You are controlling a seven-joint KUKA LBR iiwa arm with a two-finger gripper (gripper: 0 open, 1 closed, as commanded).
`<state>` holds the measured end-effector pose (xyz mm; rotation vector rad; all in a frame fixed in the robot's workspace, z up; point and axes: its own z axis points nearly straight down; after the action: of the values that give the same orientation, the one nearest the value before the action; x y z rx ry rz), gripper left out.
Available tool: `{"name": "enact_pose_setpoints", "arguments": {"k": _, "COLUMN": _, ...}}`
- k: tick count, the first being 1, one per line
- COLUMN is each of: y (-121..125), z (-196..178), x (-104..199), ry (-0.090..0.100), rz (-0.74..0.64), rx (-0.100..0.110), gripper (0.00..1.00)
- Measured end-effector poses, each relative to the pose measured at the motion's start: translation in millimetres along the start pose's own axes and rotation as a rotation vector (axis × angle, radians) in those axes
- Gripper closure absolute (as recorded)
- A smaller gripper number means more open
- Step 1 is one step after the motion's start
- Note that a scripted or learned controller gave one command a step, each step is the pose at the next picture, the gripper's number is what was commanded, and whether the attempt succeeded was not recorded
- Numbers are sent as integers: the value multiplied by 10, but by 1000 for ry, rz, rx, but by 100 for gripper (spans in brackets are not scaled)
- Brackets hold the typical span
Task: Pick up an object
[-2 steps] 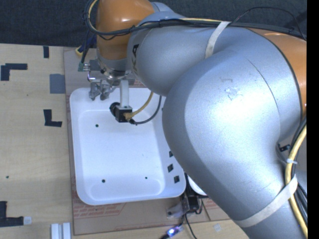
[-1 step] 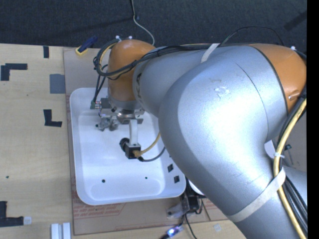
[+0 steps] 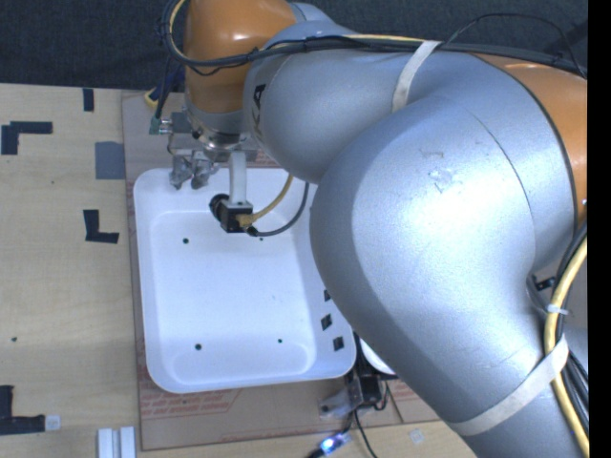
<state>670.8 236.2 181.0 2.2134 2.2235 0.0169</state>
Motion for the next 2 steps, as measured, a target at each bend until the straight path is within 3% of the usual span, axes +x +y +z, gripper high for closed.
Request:
{"name": "enact_pose_setpoints", "arguments": {"k": 1, "y": -400, "z": 822, "x": -416, "ry": -9, "rz": 6, "rx": 21, "gripper": 100}}
{"name": "enact_pose_setpoints", "arguments": {"k": 2, "y": -22, "z": 534, "x": -494, "ry": -4, "rz": 3, "rx": 9, "gripper": 100}}
